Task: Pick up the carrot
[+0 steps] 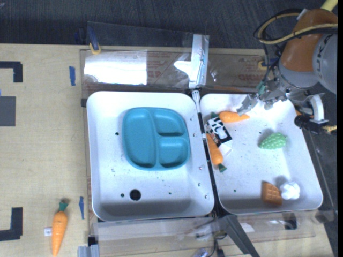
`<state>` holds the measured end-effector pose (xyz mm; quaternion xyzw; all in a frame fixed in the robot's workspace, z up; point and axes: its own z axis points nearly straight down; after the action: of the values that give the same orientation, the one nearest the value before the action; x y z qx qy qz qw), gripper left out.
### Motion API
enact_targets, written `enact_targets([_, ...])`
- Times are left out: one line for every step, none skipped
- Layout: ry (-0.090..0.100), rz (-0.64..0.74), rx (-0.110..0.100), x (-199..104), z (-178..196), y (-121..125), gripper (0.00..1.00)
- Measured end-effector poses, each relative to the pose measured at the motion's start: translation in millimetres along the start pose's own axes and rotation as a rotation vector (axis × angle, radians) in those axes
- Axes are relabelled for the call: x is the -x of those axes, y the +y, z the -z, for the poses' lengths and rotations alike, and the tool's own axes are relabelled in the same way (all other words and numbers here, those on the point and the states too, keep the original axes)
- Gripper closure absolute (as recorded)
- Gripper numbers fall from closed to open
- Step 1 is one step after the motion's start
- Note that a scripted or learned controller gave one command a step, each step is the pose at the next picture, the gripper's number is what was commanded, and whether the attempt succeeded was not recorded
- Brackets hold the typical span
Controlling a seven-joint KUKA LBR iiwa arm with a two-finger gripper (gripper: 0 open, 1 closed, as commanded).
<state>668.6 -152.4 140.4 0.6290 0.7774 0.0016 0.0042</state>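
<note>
Wooden bench (37, 143) carries two white bins. Right bin (308, 189): carrot (233, 117) near top-left corner, second carrot (215, 153) along divider under tag. Gripper (250, 104) just beside first carrot; opening indiscernible, nothing visibly held. Risk: wall proximity, glancing contact pushes carrot away.

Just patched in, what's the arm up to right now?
The gripper is low in the right bin, at the far-left end, right by a carrot lying there. Whether it has a hold on that carrot is unclear. A second carrot lies along the divider, a third outside on the bench. The left bin holds a blue divided plate.
</note>
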Motion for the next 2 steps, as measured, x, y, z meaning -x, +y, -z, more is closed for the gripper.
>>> enact_targets([0.000, 0.003, 0.001, -32.0, -35.4, 8.1, 0.00])
enact_targets([-0.005, 0.070, 0.001, -34.2, -38.6, 9.8, 0.00])
